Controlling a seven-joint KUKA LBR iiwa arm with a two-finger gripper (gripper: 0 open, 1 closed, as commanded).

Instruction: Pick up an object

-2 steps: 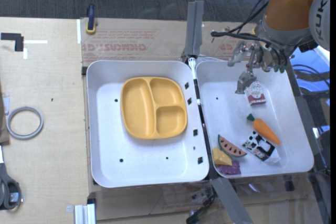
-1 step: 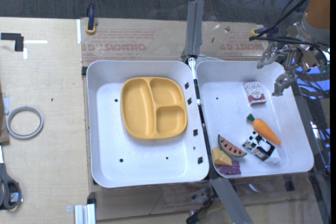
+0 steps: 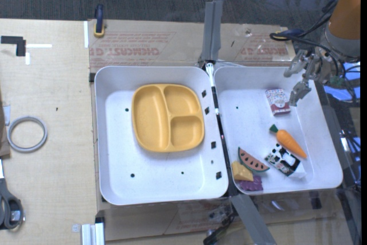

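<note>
Two shallow white plastic bins sit side by side on the bench. The left bin holds a yellow plastic plate with three compartments, lying flat near its far middle. The right bin holds the small toys. A small white carton with a red label lies toward the far side, its long axis running roughly near to far. Nearer and slightly right, an orange toy carrot lies with its long axis slanting from far-left to near-right, its green leafy end pointing far-left toward the carton. Just nearer, touching or almost touching the carrot, is a black-and-white patterned block. To its left sit a toy watermelon slice, a yellow cheese-like wedge and a purple piece, clustered at the near-left of the bin. The grey two-finger gripper hangs over the bin's far-right part, just right of the carton; whether its fingers are spread or pressed together cannot be told, and nothing is seen between them.
</note>
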